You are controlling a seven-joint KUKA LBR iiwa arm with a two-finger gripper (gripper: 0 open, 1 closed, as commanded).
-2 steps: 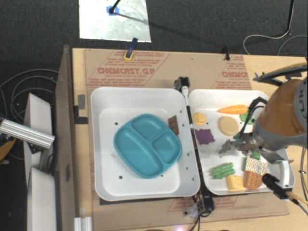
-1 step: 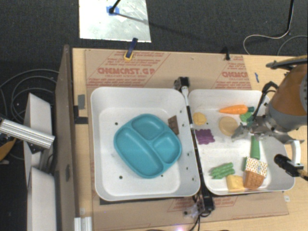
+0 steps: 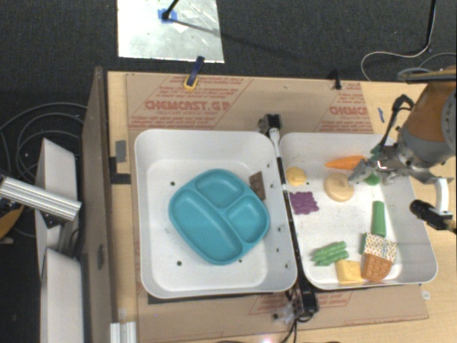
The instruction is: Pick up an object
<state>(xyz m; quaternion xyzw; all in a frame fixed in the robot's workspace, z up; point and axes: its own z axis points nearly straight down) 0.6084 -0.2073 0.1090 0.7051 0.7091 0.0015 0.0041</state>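
Carrot (image 3: 345, 163): orange, lying in the right bin (image 3: 421, 259) near its far wall; long axis runs left to right, nearly level, the thin end toward the left, the thicker end toward the pincer.
Pincer (image 3: 373, 171): low over the far right part of the right bin, just beside the carrot's right end and a small green piece; whether it is spread or closed cannot be told, and nothing is seen held in it.
Arm (image 3: 428, 131): enters from the right, grey wrist under an orange band, bent down and leftward toward the bin.
Round beige piece (image 3: 338, 187): just near of the carrot, left of the pincer.
Yellow piece (image 3: 295, 175): far left of the right bin.
Purple piece (image 3: 304, 202): just near of the yellow piece.
Green stick (image 3: 378, 218): upright in view, long axis far to near, right of centre.
Green bean pod (image 3: 329, 253): near side, tilted.
Waffle cone (image 3: 378, 257): near right corner area, beside a yellow block (image 3: 348, 271).
Left bin (image 3: 153, 191): holds a blue divided tray (image 3: 218, 215), set at a slant; a small brown item (image 3: 258, 185) at its far right edge.
Table (image 3: 235, 98): brown printed board under both bins.
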